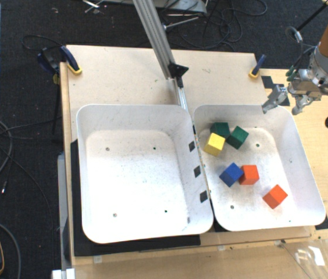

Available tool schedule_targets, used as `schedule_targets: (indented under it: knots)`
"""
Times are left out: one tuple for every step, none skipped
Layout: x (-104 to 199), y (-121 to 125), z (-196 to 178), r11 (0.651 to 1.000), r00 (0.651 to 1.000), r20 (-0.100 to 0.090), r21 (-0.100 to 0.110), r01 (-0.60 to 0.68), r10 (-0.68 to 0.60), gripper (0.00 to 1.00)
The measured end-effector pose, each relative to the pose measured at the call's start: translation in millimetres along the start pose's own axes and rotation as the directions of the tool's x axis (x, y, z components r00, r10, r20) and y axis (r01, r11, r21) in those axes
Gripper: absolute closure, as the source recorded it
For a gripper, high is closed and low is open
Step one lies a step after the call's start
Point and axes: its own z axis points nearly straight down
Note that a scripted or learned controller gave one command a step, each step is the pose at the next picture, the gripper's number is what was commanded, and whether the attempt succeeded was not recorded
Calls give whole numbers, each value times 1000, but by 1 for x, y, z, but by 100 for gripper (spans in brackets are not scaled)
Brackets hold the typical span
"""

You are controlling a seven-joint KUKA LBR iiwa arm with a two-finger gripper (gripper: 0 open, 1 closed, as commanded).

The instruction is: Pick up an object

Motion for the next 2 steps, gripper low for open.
schedule_targets:
  knots:
    - [38, -62, 132, 1000, 1000, -5, 10, -3, 3, 0]
    - [64, -110, 148, 1000, 1000, -1, -9, -4, 4, 0]
